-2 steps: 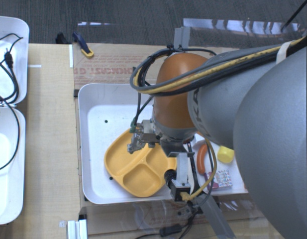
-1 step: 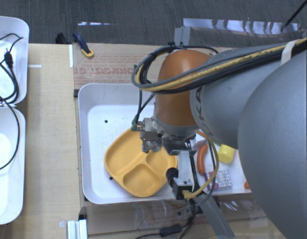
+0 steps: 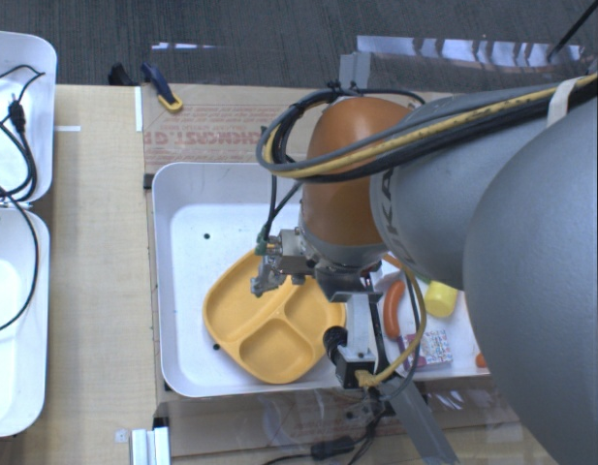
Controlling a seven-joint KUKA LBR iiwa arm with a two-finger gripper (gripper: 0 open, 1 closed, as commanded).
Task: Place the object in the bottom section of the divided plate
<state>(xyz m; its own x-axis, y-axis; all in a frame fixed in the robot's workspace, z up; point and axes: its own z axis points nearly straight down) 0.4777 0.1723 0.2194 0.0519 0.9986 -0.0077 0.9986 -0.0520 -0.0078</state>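
Hovering over yellow divided plate [image 3: 269, 342] in white bin [image 3: 182, 260], gripper [image 3: 271, 271]; open or closed, cannot tell.

The arm [image 3: 531, 211] hides the plate's [image 3: 265, 345] part just right of the claw [image 3: 269, 273]. Farther right it covers parts of an orange thing [image 3: 393, 306], a yellow block [image 3: 441, 299] and the bin [image 3: 164, 260].

Arm [image 3: 531, 221]: fat grey links, smooth, matte. Orange band [image 3: 352, 163] above wrist, rounded, glossy. Black cables [image 3: 279, 136] loop round it, w/ one yellow cable [image 3: 444, 130] alongside. End effector [image 3: 272, 275]: small, dark metal, silvery bits.
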